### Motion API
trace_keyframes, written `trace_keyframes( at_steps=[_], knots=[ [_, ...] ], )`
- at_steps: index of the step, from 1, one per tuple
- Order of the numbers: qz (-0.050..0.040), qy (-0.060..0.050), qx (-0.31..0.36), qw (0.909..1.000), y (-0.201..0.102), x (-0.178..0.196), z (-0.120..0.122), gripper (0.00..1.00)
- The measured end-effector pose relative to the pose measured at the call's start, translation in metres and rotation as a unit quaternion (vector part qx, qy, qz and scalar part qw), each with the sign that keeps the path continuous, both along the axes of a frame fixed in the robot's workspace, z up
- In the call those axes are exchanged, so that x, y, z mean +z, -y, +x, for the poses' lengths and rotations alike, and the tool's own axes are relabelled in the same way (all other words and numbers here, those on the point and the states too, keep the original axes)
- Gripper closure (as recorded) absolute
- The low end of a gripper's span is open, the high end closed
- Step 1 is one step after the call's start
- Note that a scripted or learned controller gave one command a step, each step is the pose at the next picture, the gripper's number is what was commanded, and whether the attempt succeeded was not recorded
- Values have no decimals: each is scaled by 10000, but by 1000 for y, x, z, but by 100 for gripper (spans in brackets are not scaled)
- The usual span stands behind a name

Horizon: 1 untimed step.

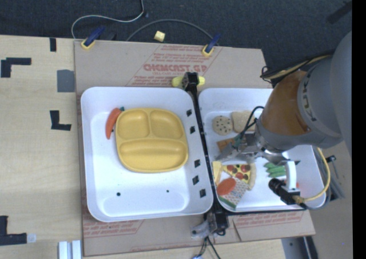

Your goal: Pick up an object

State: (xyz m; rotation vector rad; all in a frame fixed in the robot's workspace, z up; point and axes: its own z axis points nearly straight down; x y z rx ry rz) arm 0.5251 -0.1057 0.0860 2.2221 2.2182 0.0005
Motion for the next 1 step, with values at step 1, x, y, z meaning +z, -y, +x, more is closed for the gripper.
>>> trace_keyframes(
  at_steps=[1],
  knots=[
    [0, 2, 19, 10000, -6, -1, 49, 0]
  ],
)
